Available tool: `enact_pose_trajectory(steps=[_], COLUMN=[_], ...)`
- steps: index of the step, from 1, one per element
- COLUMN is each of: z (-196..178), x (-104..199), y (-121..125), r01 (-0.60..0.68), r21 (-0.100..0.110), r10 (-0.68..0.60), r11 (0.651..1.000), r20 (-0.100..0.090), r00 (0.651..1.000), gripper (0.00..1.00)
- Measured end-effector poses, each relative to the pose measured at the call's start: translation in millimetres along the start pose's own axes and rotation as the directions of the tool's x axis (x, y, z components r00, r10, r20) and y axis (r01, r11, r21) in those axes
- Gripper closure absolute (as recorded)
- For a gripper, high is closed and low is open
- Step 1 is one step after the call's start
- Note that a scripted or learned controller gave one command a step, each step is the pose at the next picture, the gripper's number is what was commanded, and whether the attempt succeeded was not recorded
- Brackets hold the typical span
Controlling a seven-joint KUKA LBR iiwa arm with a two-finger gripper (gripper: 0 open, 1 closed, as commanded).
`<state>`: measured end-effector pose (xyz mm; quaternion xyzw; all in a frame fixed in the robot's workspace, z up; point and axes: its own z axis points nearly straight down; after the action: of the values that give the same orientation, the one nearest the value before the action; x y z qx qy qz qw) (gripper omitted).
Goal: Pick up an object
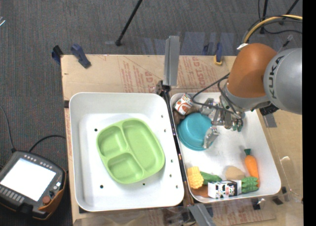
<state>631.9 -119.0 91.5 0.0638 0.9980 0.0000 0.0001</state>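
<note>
On the counter (113, 74), the left bin (79, 121) holds a tray (130, 151). In the right bin (264, 151), a bowl (193, 131) lies at the back-left, a can (183, 104) behind it, a carrot (252, 165) right, corn (195, 177) and a carton (222, 189) in front.

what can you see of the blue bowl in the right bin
The blue bowl is round, smooth and plastic-looking, teal blue. It sits in the upper left part of the right bin, close to its left wall, apparently tipped on its side. The gripper is at its right edge. A small can lies just above it.
</note>
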Motion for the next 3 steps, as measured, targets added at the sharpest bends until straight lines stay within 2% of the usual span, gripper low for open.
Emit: enact_pose_trajectory(steps=[1,2,3], z=[-1.1,0.9,-0.4], x=[38.2,-17.9,-15.1], y=[-94.7,-49.6,-8.9], r01=[0.192,0.328,0.335], r21=[0.003,0.0,0.005], r10=[-0.192,-0.328,-0.335], r11=[0.981,0.945,0.942], r20=[0.006,-0.009,0.002], r00=[0.981,0.944,0.942], gripper=[0.0,0.0,0.0])
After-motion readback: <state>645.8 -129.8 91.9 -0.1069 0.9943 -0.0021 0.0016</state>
